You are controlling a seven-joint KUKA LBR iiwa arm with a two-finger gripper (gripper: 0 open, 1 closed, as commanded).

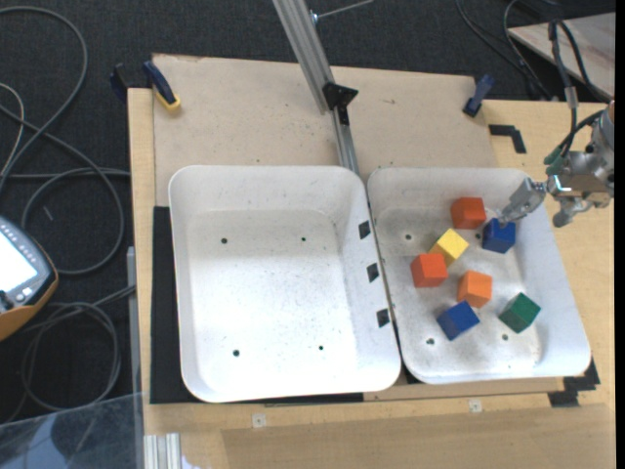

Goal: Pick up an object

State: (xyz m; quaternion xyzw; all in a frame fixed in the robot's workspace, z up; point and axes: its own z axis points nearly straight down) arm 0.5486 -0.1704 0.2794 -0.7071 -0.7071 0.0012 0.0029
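A wooden tabletop (244, 115) seen from above at a slant carries two shallow white bins side by side. The left bin (195, 291) is speckled with small dark marks. The right bin (557, 291) holds seven small coloured blocks.

Near the back of the right bin sits an orange block (468, 212). Just to its right is a dark blue block (498, 235). A yellow block (451, 244) lies in front of the orange one, touching a red-orange block (429, 269) to its lower left. Another orange block (475, 287) sits near the middle of the bin, with a blue block (457, 319) just in front of it and a green block (520, 312) to the right, close to the bin's right wall.

The arm reaches in from the right edge. Its end effector (522, 203) hangs over the back right part of the right bin, with a grey finger (519, 204) slanting down toward the dark blue block and ending right at its top edge. Whether the end effector is released or clenched cannot be told, and no block is visibly between its fingers.
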